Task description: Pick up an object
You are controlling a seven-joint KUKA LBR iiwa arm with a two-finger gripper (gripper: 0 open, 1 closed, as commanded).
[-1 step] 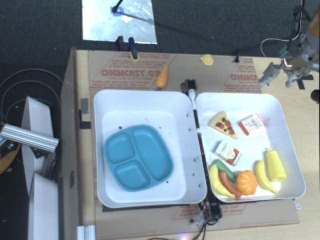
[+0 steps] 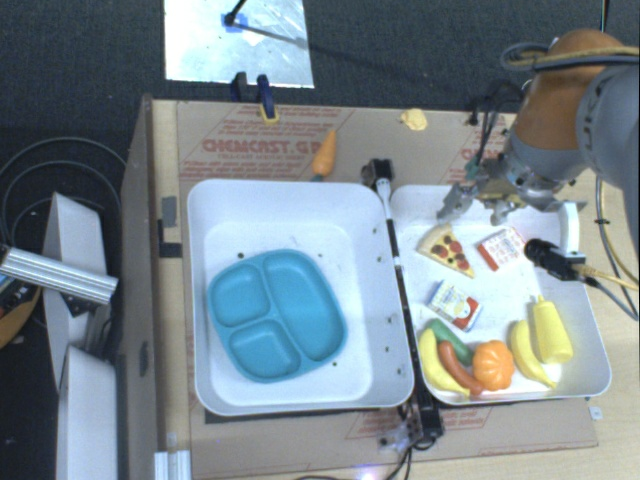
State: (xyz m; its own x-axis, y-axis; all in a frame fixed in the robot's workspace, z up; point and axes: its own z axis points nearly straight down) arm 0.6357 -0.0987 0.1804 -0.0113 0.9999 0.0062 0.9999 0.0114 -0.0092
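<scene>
My gripper [image 2: 473, 206] hangs over the far edge of the right bin [image 2: 590, 363], open, with nothing between its fingers [image 2: 449, 204]. Just in front of it lie a pizza slice [image 2: 447, 249] and a red and white box [image 2: 500, 248]. Nearer the front are a small white and red carton [image 2: 455, 305], a yellow mustard bottle [image 2: 551, 330], a banana [image 2: 528, 356], an orange pumpkin [image 2: 493, 363], a sausage [image 2: 452, 364] and a green piece [image 2: 449, 332].
The left bin [image 2: 215, 228] holds a blue divided plate [image 2: 277, 313]. A carrot [image 2: 324, 154] and a small yellow lump [image 2: 414, 119] lie on the bench behind the bins. A black ridge [image 2: 393, 258] separates the two bins.
</scene>
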